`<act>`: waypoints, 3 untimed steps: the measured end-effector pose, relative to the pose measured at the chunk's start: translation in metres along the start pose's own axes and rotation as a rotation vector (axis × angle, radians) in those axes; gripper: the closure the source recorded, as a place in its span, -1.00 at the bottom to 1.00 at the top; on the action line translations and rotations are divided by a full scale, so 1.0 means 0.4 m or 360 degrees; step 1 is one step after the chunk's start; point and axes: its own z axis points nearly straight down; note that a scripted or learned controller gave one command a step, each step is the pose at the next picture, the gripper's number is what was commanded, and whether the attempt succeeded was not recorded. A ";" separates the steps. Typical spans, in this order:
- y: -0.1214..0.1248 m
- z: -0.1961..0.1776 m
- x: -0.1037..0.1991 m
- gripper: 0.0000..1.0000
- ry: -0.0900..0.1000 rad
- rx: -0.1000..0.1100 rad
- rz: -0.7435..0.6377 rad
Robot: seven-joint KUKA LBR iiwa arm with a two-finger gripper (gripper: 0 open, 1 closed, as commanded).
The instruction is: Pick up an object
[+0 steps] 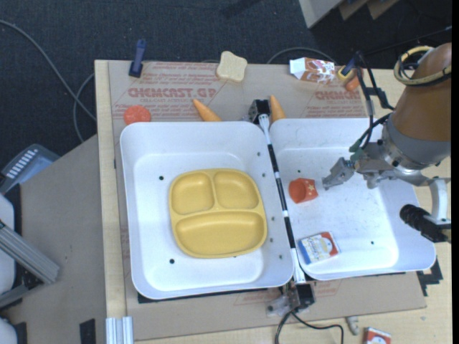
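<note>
Lower right bin (401,260): small white carton (318,247) lying flat near the front wall. Left bin (143,192): yellow divided tray (217,212), centre. Right bin, middle: orange-red object (303,190) beside the divider, just left of the fingers (337,175); how far these are parted cannot be told, nothing seen between them. Far worktop (172,92): bread slice (232,66), carrot piece (206,110).
</note>
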 end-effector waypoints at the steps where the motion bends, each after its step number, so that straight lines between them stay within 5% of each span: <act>1: 0.143 0.244 0.016 -1.00 0.0000 0.0002 0.0001; 2: 0.227 0.316 -0.199 -1.00 -0.0005 -0.0003 0.0003; 3: 0.231 0.063 0.079 -1.00 0.0001 -0.0008 -0.0003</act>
